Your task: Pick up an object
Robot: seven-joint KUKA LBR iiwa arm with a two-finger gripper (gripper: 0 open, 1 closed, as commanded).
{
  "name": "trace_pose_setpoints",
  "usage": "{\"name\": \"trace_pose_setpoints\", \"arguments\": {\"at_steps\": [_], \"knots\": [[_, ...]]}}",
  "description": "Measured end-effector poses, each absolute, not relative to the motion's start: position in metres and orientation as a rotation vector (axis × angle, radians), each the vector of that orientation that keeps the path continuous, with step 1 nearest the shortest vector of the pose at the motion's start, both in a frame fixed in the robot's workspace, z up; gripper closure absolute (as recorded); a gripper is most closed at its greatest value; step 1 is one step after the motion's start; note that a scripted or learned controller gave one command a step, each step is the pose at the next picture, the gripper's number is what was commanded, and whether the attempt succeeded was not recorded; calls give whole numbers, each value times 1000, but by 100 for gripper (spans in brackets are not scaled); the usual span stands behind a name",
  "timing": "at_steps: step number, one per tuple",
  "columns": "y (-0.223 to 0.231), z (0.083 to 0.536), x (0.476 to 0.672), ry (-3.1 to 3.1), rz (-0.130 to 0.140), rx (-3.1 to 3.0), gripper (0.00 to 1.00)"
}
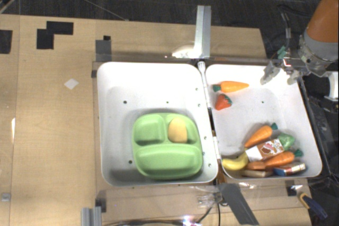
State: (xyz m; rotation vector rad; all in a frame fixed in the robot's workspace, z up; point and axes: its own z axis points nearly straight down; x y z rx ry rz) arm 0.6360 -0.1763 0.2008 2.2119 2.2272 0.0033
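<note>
The gripper (279, 73) hangs over the far right corner of the right bin (249, 114), its jaws spread with nothing between them; two pale fingers (267, 74) point down at bare white floor. The step in hand looks like the approach: no object is held yet.

The closest candidates lie to the left of the jaws along the far side of that bin: a lone carrot (231, 86) lying flat, and just near of it a strawberry (222, 102). Well apart, in the near right corner, sits a crowded heap: more carrots (260, 135), a banana (234, 162), a small carton (267, 149) and other bits.

The left bin (116, 114) holds a green divided tray (167, 159) with a yellow lemon-like fruit (178, 130) in one compartment.

The next move probably calls for shifting left to centre the jaws over the lone carrot, turning them across its narrow width, then lowering and closing.
</note>
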Motion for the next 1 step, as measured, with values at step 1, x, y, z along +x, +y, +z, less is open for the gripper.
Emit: {"name": "trace_pose_setpoints", "arguments": {"at_steps": [1], "knots": [[-205,305,604,2085,5,2341,0]]}}
